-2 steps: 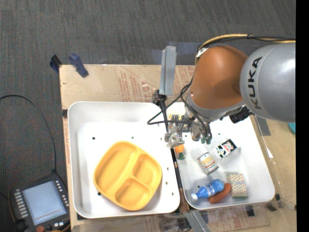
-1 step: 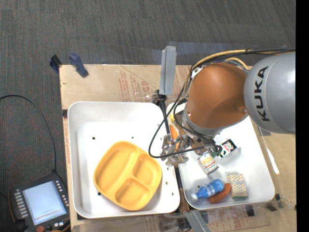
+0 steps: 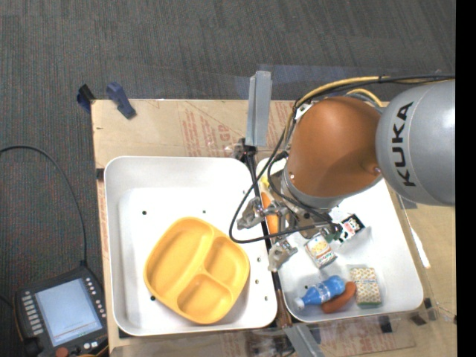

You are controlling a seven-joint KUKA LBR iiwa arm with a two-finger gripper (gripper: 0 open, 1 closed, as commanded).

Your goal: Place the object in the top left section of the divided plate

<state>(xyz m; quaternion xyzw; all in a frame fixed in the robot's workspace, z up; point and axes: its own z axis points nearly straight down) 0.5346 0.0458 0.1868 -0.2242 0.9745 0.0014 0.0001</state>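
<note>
Camera view, arm [image 3: 349, 155] hiding right bin [image 3: 401, 274], yellow divided plate [image 3: 197, 270] unobstructed

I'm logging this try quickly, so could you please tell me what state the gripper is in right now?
Gripper: cannot be told; it sits under the orange wrist band, low over the right bin's left edge.
</note>
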